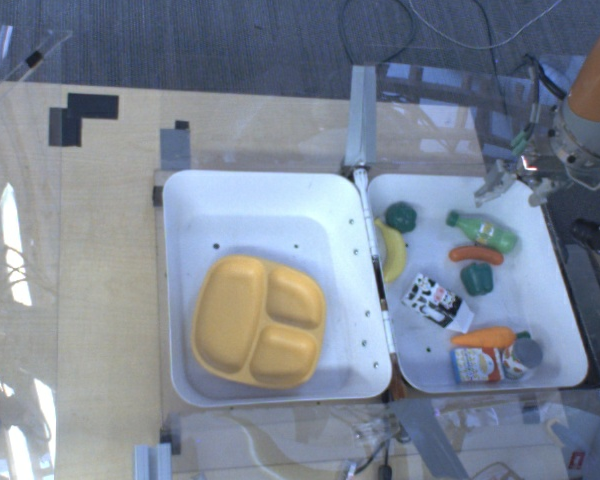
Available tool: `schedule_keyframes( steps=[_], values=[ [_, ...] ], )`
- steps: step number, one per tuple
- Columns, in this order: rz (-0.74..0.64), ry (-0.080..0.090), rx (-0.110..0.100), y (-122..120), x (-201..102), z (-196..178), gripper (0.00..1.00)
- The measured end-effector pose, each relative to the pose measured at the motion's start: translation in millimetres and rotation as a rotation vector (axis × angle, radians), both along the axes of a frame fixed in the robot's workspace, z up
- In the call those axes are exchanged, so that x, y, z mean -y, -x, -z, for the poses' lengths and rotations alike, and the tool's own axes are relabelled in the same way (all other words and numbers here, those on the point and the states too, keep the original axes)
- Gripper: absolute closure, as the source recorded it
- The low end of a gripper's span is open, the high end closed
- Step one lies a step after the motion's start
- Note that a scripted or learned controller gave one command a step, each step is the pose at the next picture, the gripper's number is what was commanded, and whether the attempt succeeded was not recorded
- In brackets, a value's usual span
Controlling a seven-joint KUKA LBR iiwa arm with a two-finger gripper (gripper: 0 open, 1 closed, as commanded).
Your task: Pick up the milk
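Approach step: the gripper (513, 180) is hovering open-fingered over the right bin's (570, 298) far edge — milk carton (436, 300) lying untouched, needing descent.

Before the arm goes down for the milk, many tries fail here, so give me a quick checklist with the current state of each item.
1. Black-and-white cow-patterned milk carton in view, in the right white bin: ok.
2. Carton top free of other items: ok; it lies flat, apart from the yellow banana and the orange carrot.
3. Two-finger gripper above the carton: not ok; it hangs at the bin's far right corner.
4. Gripper carrying nothing: ok, nothing shows between its fingers.
5. Fingers wide enough for the carton: cannot tell.
6. Path to the carton: the green bottle and red sausage lie between: not ok if it travels low.
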State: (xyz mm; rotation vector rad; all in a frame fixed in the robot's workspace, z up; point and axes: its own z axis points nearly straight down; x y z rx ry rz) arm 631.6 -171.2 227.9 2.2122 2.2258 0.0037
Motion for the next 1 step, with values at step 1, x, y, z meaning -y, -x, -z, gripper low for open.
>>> schedule_keyframes(
  steps=[1],
  values=[
    [0.086,-0.002,-0.001,4.5,-84.9,81.1,0.0]
  ],
)
